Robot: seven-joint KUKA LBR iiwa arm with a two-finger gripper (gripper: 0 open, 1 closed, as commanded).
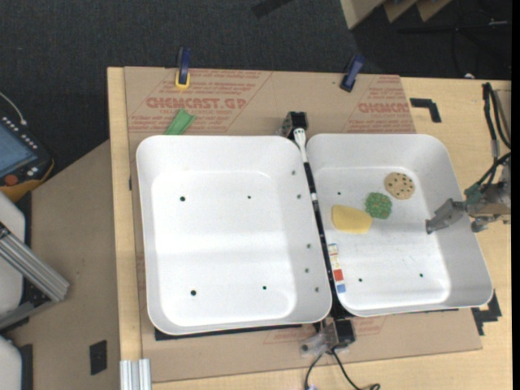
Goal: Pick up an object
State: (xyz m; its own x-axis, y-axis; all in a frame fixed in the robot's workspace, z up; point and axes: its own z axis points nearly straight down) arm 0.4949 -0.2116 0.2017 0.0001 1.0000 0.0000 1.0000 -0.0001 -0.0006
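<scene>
The three candidate objects, a yellow piece (351,218), a green lump (378,205) and a round biscuit (399,185), lie close together in the right bin (406,295), so a descent aimed at one would likely nudge its neighbour or pinch two at once. The hand (443,218) sits at the bin's right wall, apart from all three (finger spacing cannot be judged), holding nothing, reaching in low from the right.
</scene>
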